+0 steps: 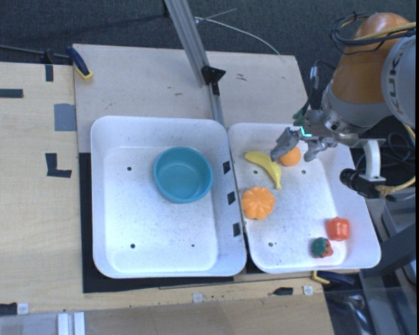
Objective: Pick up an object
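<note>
The jaws [297, 147] hang spread over the far end of the right bin [356, 257], one finger on each side of a small orange ball [290, 158] that lies on the bin floor; whether they touch it cannot be told. Just left of the jaws lies a banana [265, 167], almost touching the ball. Nearer the camera sits an orange pumpkin [258, 203] beside the rim between the bins. Open white floor stretches from the jaws to the near right corner, where a red block [338, 228] and a green-and-red strawberry [322, 247] rest. Far left, a blue bowl [183, 174] sits in the left bin [119, 250]. Pale wooden table [28, 187] surrounds both bins.
</note>
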Controlling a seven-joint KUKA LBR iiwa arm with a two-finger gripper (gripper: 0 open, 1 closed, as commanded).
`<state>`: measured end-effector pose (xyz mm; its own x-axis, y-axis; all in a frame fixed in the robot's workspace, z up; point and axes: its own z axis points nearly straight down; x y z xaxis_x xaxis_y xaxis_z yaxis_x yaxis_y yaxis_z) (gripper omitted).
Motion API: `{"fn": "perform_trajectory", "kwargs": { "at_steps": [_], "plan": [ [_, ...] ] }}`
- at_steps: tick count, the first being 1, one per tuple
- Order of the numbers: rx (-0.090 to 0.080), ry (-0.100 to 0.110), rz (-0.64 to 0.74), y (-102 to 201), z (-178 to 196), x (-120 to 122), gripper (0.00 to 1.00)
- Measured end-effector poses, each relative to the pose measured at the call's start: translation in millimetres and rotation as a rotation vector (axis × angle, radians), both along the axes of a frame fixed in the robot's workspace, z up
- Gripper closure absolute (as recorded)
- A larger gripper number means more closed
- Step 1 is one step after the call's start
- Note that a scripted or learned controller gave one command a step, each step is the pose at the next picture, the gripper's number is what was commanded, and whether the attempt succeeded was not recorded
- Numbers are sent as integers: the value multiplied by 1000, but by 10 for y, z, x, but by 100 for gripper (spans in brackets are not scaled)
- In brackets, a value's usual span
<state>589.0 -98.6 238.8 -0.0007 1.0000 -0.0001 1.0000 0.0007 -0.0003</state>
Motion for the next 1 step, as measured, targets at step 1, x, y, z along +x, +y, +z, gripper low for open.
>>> {"fn": "perform_trajectory", "kwargs": {
  "at_steps": [1],
  "plan": [
    [0,0,0,0,0,0,0]
  ]
}}
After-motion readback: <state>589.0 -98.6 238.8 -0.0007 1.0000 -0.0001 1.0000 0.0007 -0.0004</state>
